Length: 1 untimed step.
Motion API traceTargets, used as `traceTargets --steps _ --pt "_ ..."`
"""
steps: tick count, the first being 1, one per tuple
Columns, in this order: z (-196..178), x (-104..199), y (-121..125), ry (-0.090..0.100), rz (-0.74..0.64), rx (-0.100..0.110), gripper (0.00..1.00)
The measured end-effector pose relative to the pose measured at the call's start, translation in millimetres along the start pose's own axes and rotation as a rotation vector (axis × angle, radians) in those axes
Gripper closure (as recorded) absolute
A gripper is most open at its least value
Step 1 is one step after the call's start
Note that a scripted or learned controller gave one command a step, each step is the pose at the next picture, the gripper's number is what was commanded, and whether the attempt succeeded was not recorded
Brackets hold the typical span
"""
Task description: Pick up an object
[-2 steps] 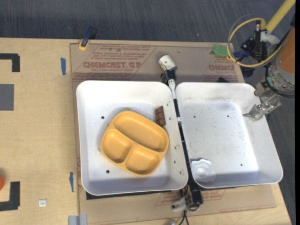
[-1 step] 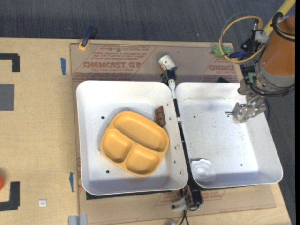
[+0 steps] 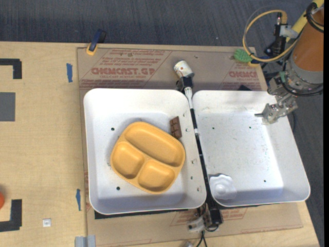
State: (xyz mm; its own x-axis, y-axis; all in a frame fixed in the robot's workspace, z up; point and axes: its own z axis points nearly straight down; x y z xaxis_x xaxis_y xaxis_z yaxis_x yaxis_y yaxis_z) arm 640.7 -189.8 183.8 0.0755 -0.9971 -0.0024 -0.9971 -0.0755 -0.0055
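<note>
Camera view, near to far. Right bin [image 3: 288, 158]: a white lid [image 3: 222, 185] lies at its near left corner, pale against the floor and easy to miss. Left bin [image 3: 97, 138]: a yellow tray [image 3: 148, 156] lies mid-floor, three compartments up; a brown block [image 3: 176, 127] lies just beyond it, against the wall between the bins. Gripper [image 3: 273, 112]: over the right bin's far right rim, holding nothing; open or closed cannot be told. Advice: take the lid, nearest the arm; approach from straight above, fingers spread, clear of the bin wall.
</note>
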Motion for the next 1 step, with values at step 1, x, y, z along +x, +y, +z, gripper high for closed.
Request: traceTargets --steps 1 --pt "-30.9 17.7 -25.7 -0.001 -0.361 0.0 1.0"
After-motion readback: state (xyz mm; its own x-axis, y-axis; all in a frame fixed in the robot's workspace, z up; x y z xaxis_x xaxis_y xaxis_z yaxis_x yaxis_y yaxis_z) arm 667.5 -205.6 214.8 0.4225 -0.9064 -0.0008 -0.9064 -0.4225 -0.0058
